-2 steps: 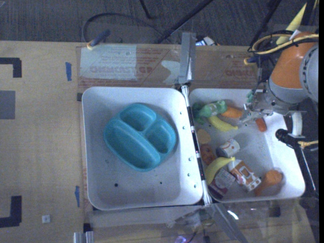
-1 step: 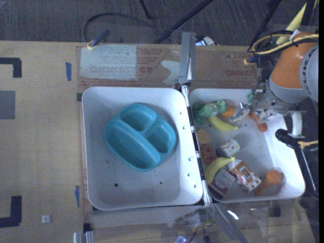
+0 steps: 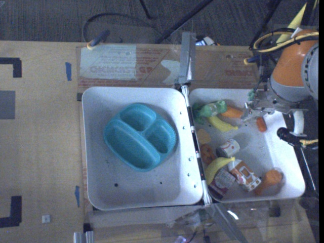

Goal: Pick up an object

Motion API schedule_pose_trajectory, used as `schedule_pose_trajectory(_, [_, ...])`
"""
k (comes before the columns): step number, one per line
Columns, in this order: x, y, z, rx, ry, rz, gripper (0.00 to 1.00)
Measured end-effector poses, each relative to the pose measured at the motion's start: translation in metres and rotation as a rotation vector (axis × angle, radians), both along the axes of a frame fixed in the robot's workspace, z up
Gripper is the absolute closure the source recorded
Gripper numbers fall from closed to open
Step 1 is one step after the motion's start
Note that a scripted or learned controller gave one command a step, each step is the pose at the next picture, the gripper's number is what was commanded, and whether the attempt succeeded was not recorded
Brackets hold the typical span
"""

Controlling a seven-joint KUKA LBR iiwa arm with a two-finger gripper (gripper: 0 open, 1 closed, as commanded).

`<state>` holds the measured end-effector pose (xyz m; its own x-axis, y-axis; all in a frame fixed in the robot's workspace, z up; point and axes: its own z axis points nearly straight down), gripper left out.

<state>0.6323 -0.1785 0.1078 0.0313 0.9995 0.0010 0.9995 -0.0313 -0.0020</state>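
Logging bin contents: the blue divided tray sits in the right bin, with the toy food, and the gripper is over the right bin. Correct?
Not quite. The blue divided tray lies in the left bin, apart from the toy food. The gripper is indeed over the right bin, as the camera view shows.

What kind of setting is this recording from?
Probably a robotics lab bench: two white bins side by side, toy food such as a banana in the right one, a teal divided plate, tripod legs behind.

Your arm (image 3: 296, 67) enters from the right, at the far side. The orange band sits above the wrist, which points down and to the left. The gripper (image 3: 251, 110) hangs low at its end; its tips are too blurred to read.
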Motion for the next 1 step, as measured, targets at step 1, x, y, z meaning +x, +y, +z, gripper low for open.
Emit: schedule_pose_trajectory(1, [0.0000,0.0001,-0.0001,0.000,0.000,0.000,0.00])
